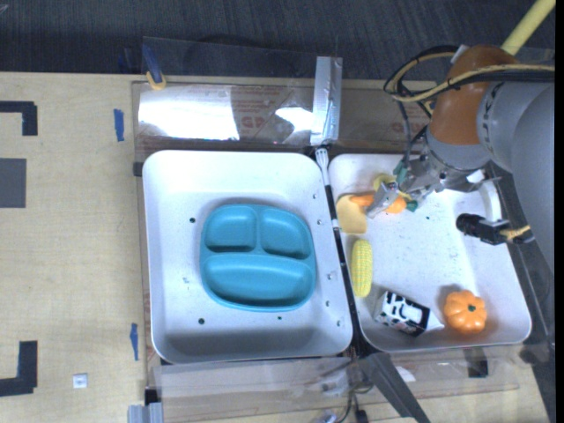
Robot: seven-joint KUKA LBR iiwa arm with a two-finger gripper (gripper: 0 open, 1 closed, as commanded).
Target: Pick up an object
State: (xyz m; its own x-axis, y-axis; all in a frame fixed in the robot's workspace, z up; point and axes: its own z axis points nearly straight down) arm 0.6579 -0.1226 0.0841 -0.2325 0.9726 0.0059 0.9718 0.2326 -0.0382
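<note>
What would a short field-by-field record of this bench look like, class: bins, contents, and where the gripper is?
left bin: blue divided plate
right bin: corn cob, pumpkin, black-and-white toy, orange and yellow pieces
gripper: low at the right bin's upper left, by the orange and yellow pieces
grasp: cannot tell

Teal three-compartment plate (258, 256) lying flat in the middle of the left white bin (167, 192), on a pale wooden bench (70, 236) marked with black corner brackets (25, 117) and blue tape strips (119, 124), behind the bin a shiny clear panel (203, 113) and a metal bar (327, 100).
</note>
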